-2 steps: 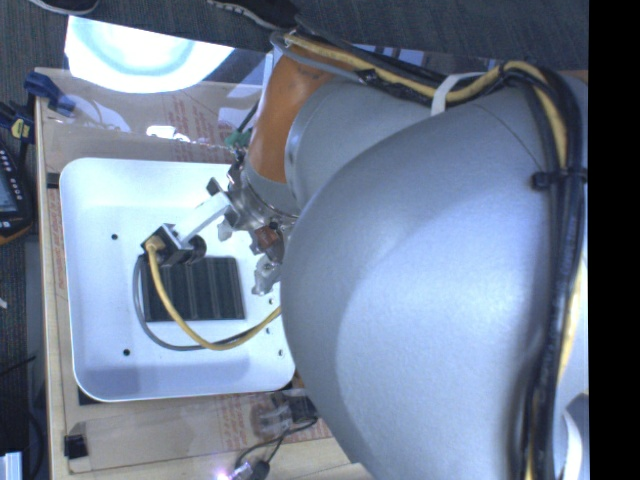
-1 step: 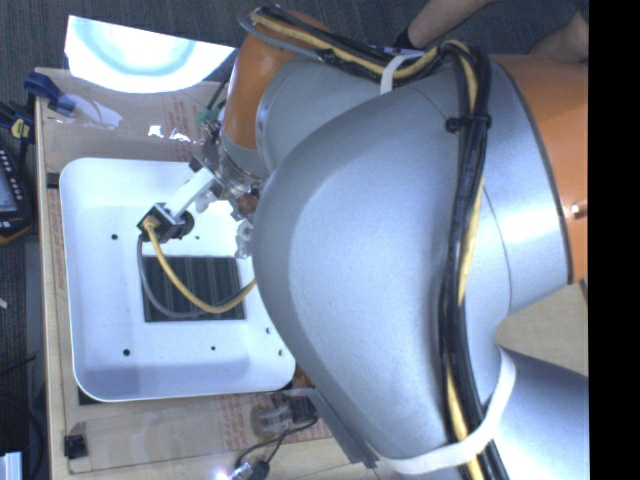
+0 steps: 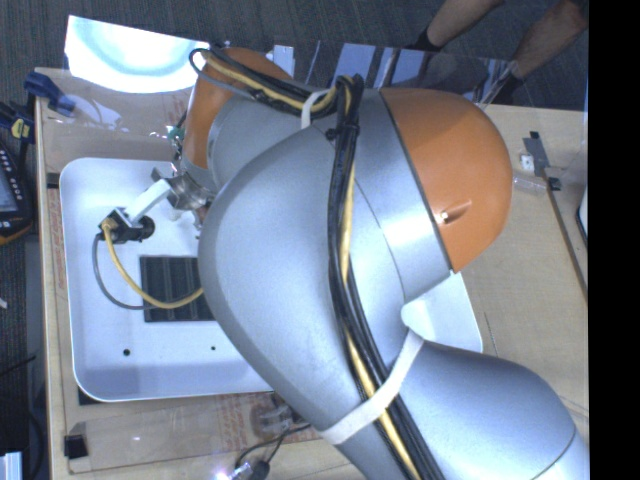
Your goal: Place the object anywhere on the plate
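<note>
Tool over white bin, openness impossible to tell, black ribbed block nearby

Bin sits on the bench, left part of view. Ribbed slab lies flat in the bin, near its middle, with two small holes in the bin floor just on its near side. Arm reaches in from the right, above the bin, covering the bin's right portion. Small bracket on the bench, right of the arm. Person's forearms beyond the bench's far edge, upper right.
</note>
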`<state>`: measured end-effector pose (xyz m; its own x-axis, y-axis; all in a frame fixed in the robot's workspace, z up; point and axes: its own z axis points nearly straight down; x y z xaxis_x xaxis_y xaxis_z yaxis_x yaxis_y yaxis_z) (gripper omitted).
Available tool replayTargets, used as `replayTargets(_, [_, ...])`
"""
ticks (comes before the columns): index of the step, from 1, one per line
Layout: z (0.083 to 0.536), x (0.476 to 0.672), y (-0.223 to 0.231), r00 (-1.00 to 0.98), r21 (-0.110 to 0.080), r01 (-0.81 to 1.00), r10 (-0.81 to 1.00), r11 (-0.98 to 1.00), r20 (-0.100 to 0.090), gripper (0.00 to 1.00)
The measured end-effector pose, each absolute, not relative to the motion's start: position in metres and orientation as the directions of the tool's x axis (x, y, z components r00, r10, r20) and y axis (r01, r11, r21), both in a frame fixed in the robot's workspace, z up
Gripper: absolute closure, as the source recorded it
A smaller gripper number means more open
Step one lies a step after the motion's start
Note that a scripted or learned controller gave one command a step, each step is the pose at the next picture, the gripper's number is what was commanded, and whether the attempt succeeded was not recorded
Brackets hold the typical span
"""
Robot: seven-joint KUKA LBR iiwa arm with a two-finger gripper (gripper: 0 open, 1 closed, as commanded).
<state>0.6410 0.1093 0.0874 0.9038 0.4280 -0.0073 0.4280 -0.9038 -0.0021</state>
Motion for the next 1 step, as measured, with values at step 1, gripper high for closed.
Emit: replayTargets(1, [0.1919,0.6061,0.0872,0.675,-0.005,0.737,0.737,-0.675,-0.001,1.0])
